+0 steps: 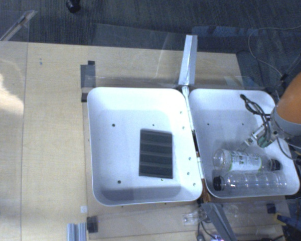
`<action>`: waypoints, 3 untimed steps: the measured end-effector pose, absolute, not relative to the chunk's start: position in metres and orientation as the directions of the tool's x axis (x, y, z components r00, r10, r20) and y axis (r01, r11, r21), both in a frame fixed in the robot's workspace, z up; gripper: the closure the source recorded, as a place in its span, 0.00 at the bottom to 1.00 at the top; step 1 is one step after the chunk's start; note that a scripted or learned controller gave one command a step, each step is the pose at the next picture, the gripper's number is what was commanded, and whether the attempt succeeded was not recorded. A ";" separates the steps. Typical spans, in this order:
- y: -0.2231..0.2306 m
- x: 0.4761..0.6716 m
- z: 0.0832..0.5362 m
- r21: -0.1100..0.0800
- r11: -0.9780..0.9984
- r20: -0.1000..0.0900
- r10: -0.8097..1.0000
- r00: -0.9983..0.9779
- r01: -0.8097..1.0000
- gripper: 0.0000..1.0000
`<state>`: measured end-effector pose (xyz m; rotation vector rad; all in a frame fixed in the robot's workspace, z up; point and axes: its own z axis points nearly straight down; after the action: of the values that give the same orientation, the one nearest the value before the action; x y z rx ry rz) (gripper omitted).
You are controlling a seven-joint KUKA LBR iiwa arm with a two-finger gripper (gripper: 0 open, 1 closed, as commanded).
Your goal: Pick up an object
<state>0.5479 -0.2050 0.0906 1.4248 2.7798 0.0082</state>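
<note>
Orange-banded arm (295,107) over right bin (226,107)

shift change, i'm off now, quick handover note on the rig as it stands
Gripper: over the right bin, near its right side; nothing seen between its fingers, so treat it as not holding.
Right bin: two clear bottles lying on their sides near the front wall, a labelled bottle and a ribbed bottle in front of it.
Left bin: a dark ribbed pad lying flat.
Done: nothing lifted yet.
Left: grasp one object and raise it.
</note>
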 end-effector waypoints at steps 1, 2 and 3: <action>-0.205 0.548 0.091 0.013 0.584 -0.014 0.812 -0.584 0.812 0.00; -0.086 0.579 0.090 0.014 0.633 -0.010 0.774 -0.633 0.774 0.00; -0.086 0.582 0.104 0.021 0.634 -0.016 0.773 -0.634 0.773 1.00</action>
<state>0.5822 -0.0861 0.1036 1.3341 2.8184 0.0196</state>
